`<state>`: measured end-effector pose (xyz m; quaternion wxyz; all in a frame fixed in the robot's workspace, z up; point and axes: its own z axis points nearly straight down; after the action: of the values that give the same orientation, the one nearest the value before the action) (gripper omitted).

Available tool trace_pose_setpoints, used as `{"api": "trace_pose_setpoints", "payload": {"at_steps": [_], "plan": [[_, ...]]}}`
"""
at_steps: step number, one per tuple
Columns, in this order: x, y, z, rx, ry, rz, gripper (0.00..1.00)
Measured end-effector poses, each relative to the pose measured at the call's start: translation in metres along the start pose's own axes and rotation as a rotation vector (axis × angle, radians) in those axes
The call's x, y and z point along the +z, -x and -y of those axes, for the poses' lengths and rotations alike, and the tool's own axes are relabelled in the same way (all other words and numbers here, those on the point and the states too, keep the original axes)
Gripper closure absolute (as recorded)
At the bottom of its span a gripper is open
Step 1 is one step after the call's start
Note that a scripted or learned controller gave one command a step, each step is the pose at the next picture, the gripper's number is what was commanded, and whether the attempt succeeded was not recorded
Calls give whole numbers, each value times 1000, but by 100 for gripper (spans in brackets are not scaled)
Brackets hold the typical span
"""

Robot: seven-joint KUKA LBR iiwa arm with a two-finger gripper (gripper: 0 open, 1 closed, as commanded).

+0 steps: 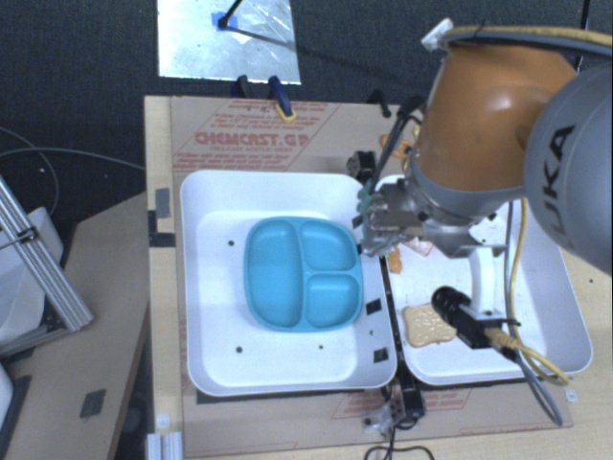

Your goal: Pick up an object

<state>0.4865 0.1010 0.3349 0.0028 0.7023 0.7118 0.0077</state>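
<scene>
A dark carpeted floor (77, 56) surrounds the bench. A shiny metal sheet (228, 25) lies on it beyond the bench's far edge. Printed brown cardboard (251, 132) covers the benchtop. An aluminium frame (34, 266) stands at left, over a tan board (86, 372).

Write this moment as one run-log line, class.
arm: over right bin | tool: hidden | blue plate: left bin | toast: right bin | held: unconfirmed

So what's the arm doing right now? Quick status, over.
Gripper low at the right bin's inner edge, grip unclear. Toast-like piece lying loose in that bin. Blue divided plate in the left bin.
</scene>
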Motion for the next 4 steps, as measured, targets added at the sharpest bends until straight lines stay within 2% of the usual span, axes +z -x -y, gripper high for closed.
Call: {"api": "trace_pose_setpoints", "payload": {"at_steps": [1,2,3,4], "plan": [[-14,67,0,17,-9,8,100],[19,69,1,13,-14,7,100],[56,7,-30,5,-14,6,100],[56,44,2,15,-14,7,100]]}}
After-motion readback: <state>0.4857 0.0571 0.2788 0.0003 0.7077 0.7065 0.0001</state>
